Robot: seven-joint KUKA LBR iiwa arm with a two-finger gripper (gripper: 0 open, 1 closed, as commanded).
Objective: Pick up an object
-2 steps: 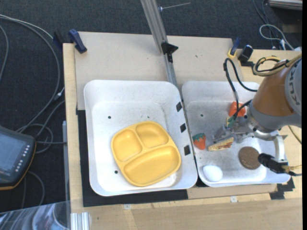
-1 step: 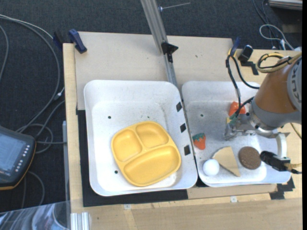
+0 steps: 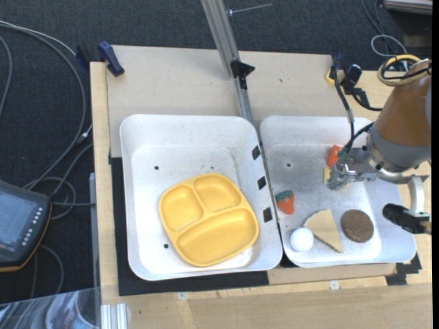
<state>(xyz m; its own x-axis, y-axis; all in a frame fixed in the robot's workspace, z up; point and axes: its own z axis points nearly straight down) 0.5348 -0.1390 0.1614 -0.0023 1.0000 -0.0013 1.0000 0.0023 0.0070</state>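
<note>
In the right bin (image 3: 302,132), my gripper (image 3: 339,178) hangs low over the floor near the middle, with the arm reaching in from the right. An orange object (image 3: 333,155) lies just behind it, and a small yellow piece (image 3: 327,175) shows at its left side, partly hidden by it. Nearer the front lie a red and green strawberry (image 3: 285,201), a white ball (image 3: 301,239), a tan wedge (image 3: 326,229) and a brown round disc (image 3: 357,225).
The left bin (image 3: 137,142) holds a yellow divided plate (image 3: 208,218). A metal pole (image 3: 223,26) slants up from the divider between the bins. Cables and a blue clamp (image 3: 110,57) sit at the bench's back edge.
</note>
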